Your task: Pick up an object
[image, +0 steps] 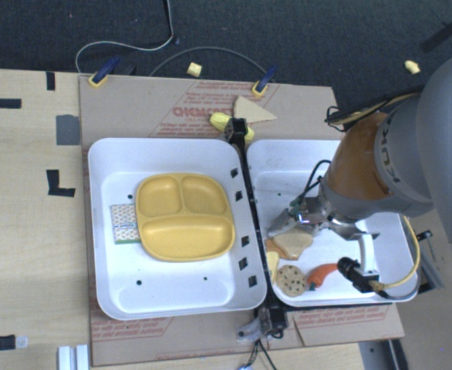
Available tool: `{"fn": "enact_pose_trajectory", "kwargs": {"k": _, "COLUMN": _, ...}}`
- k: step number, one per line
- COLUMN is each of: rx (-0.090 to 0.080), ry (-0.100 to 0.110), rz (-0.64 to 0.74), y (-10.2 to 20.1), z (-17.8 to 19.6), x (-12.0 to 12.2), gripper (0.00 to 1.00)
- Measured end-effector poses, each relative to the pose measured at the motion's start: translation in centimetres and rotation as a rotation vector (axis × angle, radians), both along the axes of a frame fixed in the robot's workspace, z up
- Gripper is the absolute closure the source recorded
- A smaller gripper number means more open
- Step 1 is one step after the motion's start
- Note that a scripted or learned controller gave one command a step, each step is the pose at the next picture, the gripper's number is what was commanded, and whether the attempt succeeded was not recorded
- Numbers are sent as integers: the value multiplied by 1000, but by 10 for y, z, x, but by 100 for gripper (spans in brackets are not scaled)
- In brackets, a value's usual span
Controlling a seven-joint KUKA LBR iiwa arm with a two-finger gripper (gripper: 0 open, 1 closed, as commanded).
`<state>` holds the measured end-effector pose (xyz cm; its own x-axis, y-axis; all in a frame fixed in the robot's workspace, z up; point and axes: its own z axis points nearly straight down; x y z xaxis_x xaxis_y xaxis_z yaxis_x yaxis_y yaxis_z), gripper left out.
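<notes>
My gripper (288, 223) hangs low over the right bin (288, 164), its tips just above a tan bread-like slice (291, 244) near the bin's left side. A round cookie with dark chips (291, 279) lies at the bin's front edge, and an orange carrot (322, 272) lies to its right. A small yellow piece (272, 263) sits against the divider. Nothing shows between the fingers, and the wrist hides much of them.
The left bin (102, 206) holds a yellow divided plate (185, 215) and a small patterned sponge (124, 223) beside it. A black clip rail (245, 206) runs between the bins. A yellow block and a tan wedge (251, 110) lie on the cardboard behind.
</notes>
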<state>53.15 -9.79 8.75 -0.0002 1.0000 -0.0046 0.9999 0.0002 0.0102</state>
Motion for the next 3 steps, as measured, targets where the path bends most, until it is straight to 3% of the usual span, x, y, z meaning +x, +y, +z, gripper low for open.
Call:
{"fn": "enact_pose_trajectory", "kwargs": {"k": 1, "rx": -1, "ry": 8, "rz": -7, "y": -100, "z": 26, "x": 4, "gripper": 0}}
{"fn": "enact_pose_trajectory", "kwargs": {"k": 2, "rx": -9, "ry": -4, "rz": -2, "y": -6, "z": -1, "x": -29, "gripper": 0}}
{"fn": "enact_pose_trajectory", "kwargs": {"k": 3, "rx": -1, "ry": 1, "rz": -2, "y": -7, "z": 10, "x": -28, "gripper": 100}}
